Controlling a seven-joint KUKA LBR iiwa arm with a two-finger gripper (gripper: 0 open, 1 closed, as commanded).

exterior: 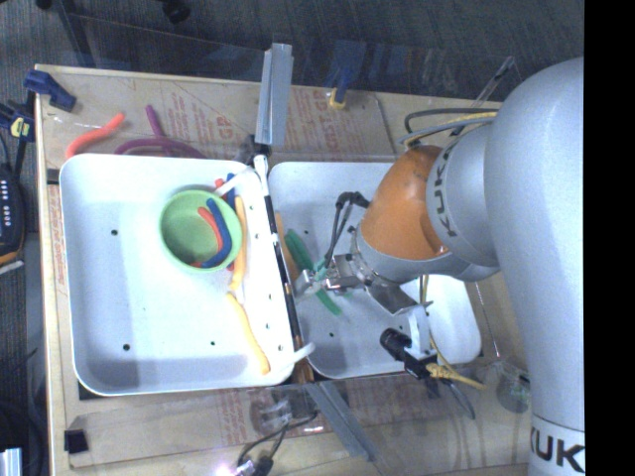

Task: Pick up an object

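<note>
Camera view: tool low in right bin, its spread impossible to tell, beside green stick; likely light, stiff; grasp mid-length.

Even overhead light, fairly bright. White bins nearly blown out, with a soft grey shadow along the left bin's lower inside wall. Broad soft sheen on the grey arm and orange band. Floor at top dim and bluish. Slight softness all over; small parts around the pincer muddy, hard to resolve. Bright glare spot at bottom edge on the desk front.
</note>
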